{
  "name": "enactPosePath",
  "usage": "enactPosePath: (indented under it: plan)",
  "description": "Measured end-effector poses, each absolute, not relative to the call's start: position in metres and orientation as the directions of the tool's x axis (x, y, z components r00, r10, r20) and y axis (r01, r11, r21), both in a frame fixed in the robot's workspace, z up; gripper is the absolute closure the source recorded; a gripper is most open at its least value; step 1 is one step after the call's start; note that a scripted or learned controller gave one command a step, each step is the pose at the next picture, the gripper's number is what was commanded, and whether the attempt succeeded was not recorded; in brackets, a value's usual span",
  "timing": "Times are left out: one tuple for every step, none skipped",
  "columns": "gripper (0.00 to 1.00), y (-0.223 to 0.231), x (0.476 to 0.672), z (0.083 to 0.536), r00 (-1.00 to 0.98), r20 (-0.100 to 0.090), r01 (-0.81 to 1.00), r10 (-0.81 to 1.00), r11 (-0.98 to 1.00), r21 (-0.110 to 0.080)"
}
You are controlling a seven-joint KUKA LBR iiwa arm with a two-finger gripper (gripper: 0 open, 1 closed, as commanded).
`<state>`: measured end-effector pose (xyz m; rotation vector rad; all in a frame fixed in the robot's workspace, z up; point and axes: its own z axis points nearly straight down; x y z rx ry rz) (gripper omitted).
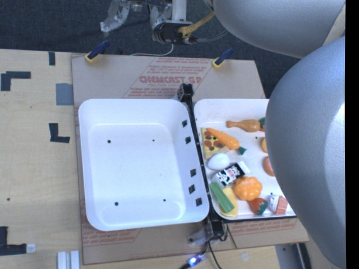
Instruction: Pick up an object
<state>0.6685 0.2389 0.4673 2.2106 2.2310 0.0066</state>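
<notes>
Near edge of the bench point(33, 167): cable and metal bracket point(205, 237) below the seam between the two bins.

Right bin point(224, 106), near edge: small red-and-white item point(279, 205) at the near rim, beside a red toy with a green top point(258, 206). To their left, a green block point(220, 196) touching a yellow wedge point(231, 198), both close to the bin's left wall. Just beyond, a rounded orange toy fruit point(248, 188), touching the black-and-white patterned carton point(230, 174). Further in, a white egg point(218, 161) against the left wall. Beyond the egg, a toy pizza slice point(211, 142) with a toy carrot point(225, 138) lying along its far side, green end pointing right. Nearest the far rim, a toy chicken drumstick point(244, 125), lying crosswise. Two orange pieces point(268, 166) partly hidden at the edge of the arm.

Grey arm point(314, 128), large and blurred, covering the right part of this bin.

Left bin point(134, 161): white floor with four dark dots, joined to the right bin by a row of black clips point(192, 172).

Under both bins, a brown cardboard sheet point(168, 80) with red print, held at its far corners by two blue-and-yellow clamps point(97, 51). Black tape marks point(56, 133) on the bench towards its left edge.
</notes>
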Motion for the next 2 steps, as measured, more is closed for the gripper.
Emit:
enactPosePath:
  plan:
    - [0.00,0.232,0.664,0.182,-0.001,-0.009,1.000,1.000,0.001,-0.024]
    - [0.00,0.234,0.670,0.341,-0.003,0.003,1.000,1.000,0.003,0.009]
